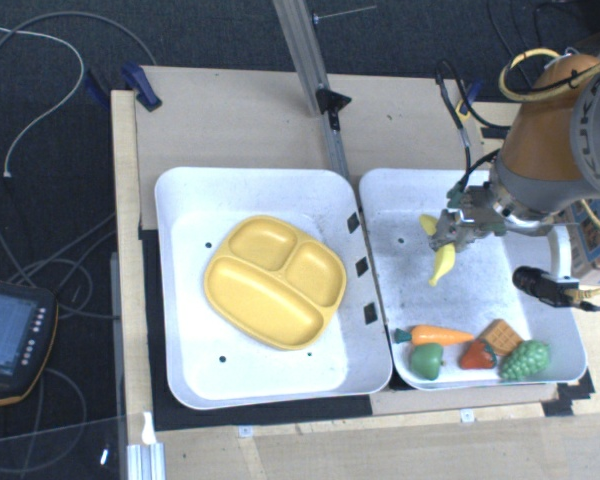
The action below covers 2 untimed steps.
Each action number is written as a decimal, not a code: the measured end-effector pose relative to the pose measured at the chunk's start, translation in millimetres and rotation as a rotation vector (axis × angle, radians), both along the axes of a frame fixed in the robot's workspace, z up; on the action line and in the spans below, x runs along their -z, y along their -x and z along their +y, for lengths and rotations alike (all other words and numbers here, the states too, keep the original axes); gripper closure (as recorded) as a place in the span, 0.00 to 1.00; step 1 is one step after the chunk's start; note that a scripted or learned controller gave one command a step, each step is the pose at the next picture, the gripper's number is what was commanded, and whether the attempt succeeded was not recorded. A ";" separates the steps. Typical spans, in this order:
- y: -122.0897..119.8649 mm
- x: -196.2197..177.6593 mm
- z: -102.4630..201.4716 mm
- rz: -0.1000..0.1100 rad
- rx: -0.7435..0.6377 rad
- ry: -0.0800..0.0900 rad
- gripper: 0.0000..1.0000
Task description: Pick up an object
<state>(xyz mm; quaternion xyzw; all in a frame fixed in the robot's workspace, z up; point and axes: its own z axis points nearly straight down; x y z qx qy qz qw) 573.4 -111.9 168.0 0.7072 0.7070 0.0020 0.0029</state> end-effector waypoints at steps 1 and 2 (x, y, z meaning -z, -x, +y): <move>-4.0 -44.0 0.6 0.000 -0.002 0.000 1.00; -0.1 -104.9 7.0 -0.001 -0.003 0.000 1.00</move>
